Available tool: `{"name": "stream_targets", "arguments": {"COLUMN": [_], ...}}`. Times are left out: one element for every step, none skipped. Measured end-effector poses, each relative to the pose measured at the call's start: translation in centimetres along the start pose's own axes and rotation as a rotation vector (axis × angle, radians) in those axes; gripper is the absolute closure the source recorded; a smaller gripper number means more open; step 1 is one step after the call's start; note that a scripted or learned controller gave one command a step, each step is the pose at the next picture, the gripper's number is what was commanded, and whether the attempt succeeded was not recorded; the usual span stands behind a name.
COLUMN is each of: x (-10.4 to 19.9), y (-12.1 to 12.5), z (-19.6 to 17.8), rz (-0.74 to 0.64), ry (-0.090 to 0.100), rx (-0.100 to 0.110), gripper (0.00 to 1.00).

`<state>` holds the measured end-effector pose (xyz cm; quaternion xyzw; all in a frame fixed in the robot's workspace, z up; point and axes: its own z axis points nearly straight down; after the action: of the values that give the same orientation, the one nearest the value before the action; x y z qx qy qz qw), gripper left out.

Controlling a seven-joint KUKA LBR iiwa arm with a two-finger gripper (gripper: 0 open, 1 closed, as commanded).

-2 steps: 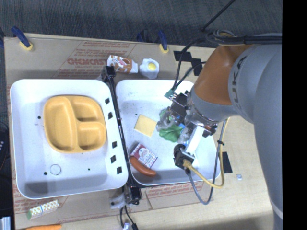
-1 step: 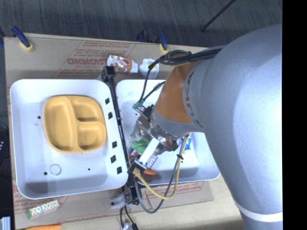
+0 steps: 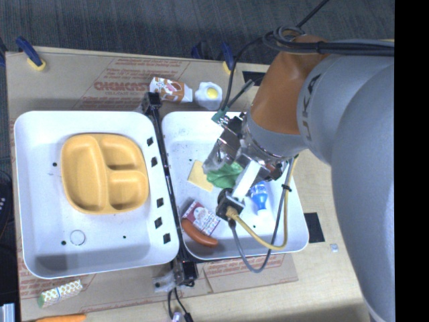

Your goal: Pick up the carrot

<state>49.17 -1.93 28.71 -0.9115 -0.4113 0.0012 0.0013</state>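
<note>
The carrot (image 3: pixel 200 235), as best it could be made out, was the short orange-red piece lying flat at the near edge of the right bin (image 3: pixel 295 237), close to the wall dividing the two bins, with one end just beside or under a red-and-white packet (image 3: pixel 201 218). It was rounded and smooth, darker red along one side, lay roughly across the bin, and showed no leafy top. It looked like a light, stiff toy with a slick skin that would likely roll or squirt out of a poor pinch, so the best hold seemed to be across its thick middle, at right angles to its length, on the end away from the packet. The bin wall left little room on the near side. The gripper (image 3: pixel 228 186) hung further back in the same bin, over a green leafy thing (image 3: pixel 224 174) next to a yellow slice (image 3: pixel 200 176), apart from the carrot; whether it was open or closed could not be told
</note>
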Motion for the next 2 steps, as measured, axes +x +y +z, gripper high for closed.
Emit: {"name": "stream_targets", "arguments": {"x": [8.5, -0.3], "y": [-0.6, -1.0], "z": [9.1, 0.0], "rz": [0.366, 0.195], "ry": [-0.003, -0.001], "rx": [0.004, 0.002], "gripper": [1.00, 1.00]}}
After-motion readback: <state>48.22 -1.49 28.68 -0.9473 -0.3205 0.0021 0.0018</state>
